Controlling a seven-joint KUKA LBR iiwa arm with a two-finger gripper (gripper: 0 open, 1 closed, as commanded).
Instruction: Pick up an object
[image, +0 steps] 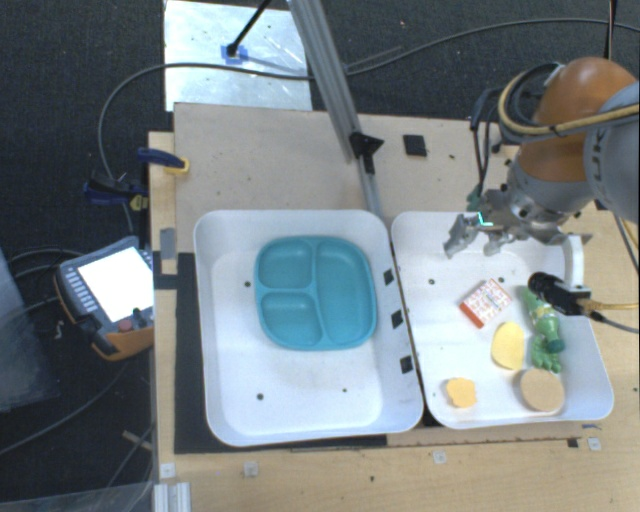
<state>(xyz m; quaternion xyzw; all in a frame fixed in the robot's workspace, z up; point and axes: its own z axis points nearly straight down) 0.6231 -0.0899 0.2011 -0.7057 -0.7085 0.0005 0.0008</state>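
— So where is the gripper (478, 233) right now?

— Over the far part of the right bin (430, 300), hanging from the grey arm (570, 150) with its orange band; its fingers look spread a little, and nothing sits between them.

— And the things to pick?

— All lying in that same bin, nearer the front; a red and white packet (486, 301) just below the gripper but apart from it; a yellow piece (508, 346) beside a green bunch (546, 335); a small orange piece (460, 392) and a tan round thing (541, 390) at the near edge.

— The left bin (230, 400)?

— It holds a teal divided plate (315, 292), lying flat.
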